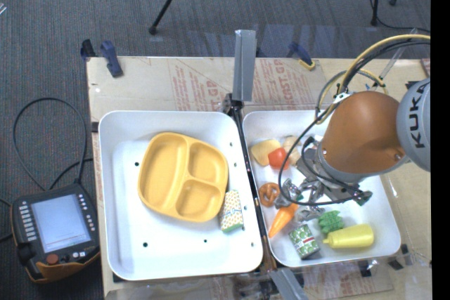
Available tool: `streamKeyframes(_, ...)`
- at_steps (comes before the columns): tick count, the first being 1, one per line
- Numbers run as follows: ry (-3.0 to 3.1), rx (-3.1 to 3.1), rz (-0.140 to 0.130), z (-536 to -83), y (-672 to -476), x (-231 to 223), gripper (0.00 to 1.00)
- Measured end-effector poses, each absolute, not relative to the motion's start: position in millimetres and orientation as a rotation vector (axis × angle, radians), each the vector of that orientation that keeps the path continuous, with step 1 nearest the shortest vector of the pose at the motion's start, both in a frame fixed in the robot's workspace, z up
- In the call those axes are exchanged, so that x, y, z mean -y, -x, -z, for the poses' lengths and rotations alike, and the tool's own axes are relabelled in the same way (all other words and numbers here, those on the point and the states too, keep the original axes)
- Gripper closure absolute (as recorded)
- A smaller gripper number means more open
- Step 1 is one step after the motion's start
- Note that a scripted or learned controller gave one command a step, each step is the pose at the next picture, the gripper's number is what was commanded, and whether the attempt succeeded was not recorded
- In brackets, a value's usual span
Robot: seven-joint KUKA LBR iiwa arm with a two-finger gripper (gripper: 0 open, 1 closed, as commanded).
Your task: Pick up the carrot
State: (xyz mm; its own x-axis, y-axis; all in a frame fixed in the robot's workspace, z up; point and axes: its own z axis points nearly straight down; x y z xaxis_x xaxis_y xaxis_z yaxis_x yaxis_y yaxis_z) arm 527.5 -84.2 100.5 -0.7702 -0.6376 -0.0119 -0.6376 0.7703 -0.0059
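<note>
Grey carpet and tripod legs surround a cardboard-topped counter that carries two shallow white bins side by side. Over the right bin the arm's orange band hangs low, and beneath it the pincer sits amid a tangle of cables, close above the bin floor. Whether the pincer is apart or together I cannot tell; wrist and wiring cover it.

Just beside the pincer, towards the bin's left wall, lies the carrot, orange, its thick end up near the pincer and its tip pointing down and left. Nothing shows it lifted; it appears to rest on the bin floor. A pretzel lies just above it, a red tomato-like piece and a pale yellow item farther up. Near the carrot's right sit a small printed can, a green leafy toy and a yellow bottle.

Across the divider, the left bin holds a yellow compartment plate with a small patterned box at its lower right edge.

My reading is that the step in hand is the approach or descent onto the carrot. The next move calls for centring on the carrot's thick end, clear of the pretzel and the can, then closing and lifting straight up.
</note>
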Motion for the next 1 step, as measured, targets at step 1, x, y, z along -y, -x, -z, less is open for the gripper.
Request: streamKeyframes(1, 1.219, -2.886, 0.003, -190.9, -541.9, 73.6, 1.0)
